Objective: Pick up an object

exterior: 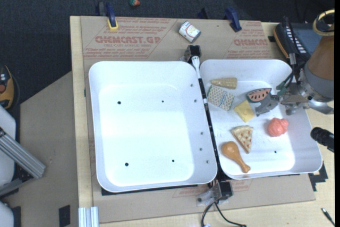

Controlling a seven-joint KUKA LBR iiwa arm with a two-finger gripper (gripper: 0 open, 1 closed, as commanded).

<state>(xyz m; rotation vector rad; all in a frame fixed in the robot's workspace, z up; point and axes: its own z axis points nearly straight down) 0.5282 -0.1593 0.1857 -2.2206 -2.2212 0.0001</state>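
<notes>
We count two white bins side by side on the bench: the left bin point(106, 130) and the right bin point(303, 159). The right bin holds six toy foods: one tan bread piece point(224, 83), one checkered waffle point(220, 97), one watermelon slice point(258, 95), one yellow cheese block point(244, 111), one pizza slice point(243, 137), one drumstick point(234, 155), and also one pink ball point(277, 127), making seven things. The gripper point(268, 103) sits low over the right bin, just beside the watermelon slice and the cheese block; we cannot tell how it is set. One small box point(189, 31) lies on the bench beyond the bins.
</notes>
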